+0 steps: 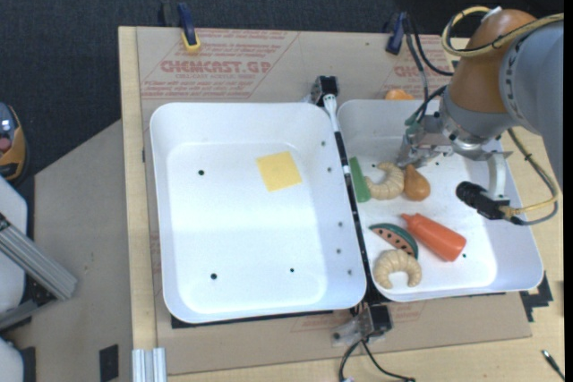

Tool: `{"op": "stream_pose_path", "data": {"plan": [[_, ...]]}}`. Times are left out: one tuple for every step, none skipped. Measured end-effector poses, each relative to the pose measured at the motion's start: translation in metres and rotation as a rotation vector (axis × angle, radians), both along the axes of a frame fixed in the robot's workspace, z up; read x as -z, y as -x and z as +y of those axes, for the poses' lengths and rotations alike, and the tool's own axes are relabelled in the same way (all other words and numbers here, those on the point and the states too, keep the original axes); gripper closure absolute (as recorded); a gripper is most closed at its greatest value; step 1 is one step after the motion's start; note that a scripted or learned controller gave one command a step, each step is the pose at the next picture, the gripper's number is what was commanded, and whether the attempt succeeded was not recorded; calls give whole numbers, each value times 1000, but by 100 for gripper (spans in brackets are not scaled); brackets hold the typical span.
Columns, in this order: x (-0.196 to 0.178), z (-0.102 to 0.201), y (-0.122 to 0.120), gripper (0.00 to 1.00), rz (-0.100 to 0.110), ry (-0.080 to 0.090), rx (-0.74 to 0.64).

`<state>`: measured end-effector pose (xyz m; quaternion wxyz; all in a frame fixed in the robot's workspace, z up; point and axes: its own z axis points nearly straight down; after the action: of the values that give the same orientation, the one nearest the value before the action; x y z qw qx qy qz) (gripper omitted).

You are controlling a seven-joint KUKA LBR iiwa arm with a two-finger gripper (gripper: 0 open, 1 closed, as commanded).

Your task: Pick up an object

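Note:
My gripper (410, 158) hangs low in the right bin (515, 259), just above and beside a tan croissant (386, 183) and a brown rounded piece (416, 185). A green stick (359, 180) lies along the bin's left wall. Toward the front lie a watermelon slice (395, 237), an orange bottle (436, 236) and a second croissant (397, 267). A yellow square slice (278, 171) rests in the left bin (179, 282). The arm's body hides the fingertips.
A small orange object (398, 94) sits just behind the right bin's back rim. A black divider bar (344, 183) runs between the bins. Clamps (188, 27) hold the brown board at the back edge. Cables loop around the wrist on the right.

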<state>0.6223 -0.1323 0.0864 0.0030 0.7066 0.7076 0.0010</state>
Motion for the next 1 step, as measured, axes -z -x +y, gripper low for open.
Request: {"op": "stream_pose_path", "data": {"plan": [[1, -20, -35, 100, 0, 0, 0]]}}
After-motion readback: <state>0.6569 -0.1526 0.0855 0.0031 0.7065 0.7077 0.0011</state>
